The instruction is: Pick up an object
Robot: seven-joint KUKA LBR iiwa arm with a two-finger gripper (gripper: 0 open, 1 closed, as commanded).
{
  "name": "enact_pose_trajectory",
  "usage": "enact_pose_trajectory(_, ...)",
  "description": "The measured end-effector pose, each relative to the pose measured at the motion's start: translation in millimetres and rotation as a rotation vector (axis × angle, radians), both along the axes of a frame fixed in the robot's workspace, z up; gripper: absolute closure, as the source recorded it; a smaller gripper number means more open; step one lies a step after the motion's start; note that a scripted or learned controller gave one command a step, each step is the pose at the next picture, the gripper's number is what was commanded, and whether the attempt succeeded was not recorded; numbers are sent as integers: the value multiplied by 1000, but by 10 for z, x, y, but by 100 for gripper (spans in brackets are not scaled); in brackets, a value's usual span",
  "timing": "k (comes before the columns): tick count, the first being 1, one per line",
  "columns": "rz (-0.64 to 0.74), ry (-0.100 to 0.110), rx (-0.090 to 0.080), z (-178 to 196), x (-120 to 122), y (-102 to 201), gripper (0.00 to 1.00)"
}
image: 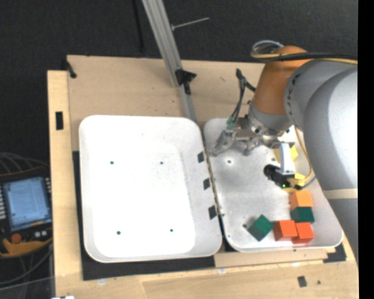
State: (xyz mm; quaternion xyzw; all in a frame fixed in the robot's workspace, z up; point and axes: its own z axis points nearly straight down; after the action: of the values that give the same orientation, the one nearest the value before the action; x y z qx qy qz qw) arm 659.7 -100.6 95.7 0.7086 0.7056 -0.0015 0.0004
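While the arm (pixel 311 104) reaches in from the right, its gripper (pixel 227 139) hangs over the right bin's (pixel 237 179) far-left corner.
Whether the fingers are open or closed cannot be told. Blocks cluster at that bin's near-right corner: green (pixel 260 227), two orange-red (pixel 295 230), dark green (pixel 303 214), orange (pixel 301 199). The left bin (pixel 140 185) sits beside it on the desk (pixel 112 86).
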Motion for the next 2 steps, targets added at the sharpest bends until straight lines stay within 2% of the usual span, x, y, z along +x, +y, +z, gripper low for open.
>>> enact_pose_trajectory(1, -4, -6, 1, 136, 14, -8, 100)
enact_pose_trajectory(2, 3, -9, 1, 720, 53, -112, 100)
